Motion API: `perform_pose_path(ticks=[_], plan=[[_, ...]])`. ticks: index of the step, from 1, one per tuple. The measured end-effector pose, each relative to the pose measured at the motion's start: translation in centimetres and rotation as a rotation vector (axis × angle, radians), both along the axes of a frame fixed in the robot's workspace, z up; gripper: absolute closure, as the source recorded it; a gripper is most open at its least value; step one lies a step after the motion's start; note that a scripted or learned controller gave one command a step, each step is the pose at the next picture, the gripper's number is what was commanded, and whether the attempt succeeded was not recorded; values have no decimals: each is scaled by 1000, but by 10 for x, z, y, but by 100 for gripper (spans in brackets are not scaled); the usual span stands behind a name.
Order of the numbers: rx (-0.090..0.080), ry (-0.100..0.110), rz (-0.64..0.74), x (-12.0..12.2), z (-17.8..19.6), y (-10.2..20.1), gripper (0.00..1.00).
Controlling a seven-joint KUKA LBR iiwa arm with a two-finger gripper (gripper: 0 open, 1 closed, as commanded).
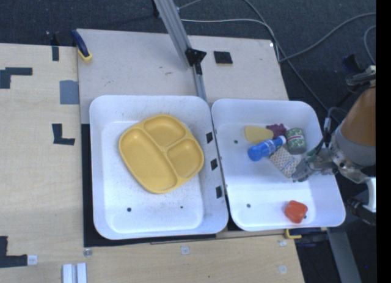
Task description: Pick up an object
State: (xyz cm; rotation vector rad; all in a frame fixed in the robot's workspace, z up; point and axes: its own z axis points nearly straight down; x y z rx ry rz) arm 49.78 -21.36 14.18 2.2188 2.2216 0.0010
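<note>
two bins (98, 153) are seen; the gripper (303, 172) is hung at the right bin's edge, grip unclear.

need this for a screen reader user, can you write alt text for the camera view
A grey robot arm reaches in from the right, its gripper low over a cluster of small objects in the right white bin: a blue bottle, a yellow piece and a patterned item, with a red object apart nearer the front. The left white bin holds a yellow divided plate.

Yellow divided plate (161, 152), left bin (104, 172)
</note>
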Motion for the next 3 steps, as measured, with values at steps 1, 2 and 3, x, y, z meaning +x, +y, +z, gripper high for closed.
perform_pose_path(ticks=[1, 2, 3], plan=[[-1, -1, -1, 0, 45, -7, 100], [-1, -1, 0, 1, 91, -6, 100], [2, 4, 4, -3, 81, 51, 100]])
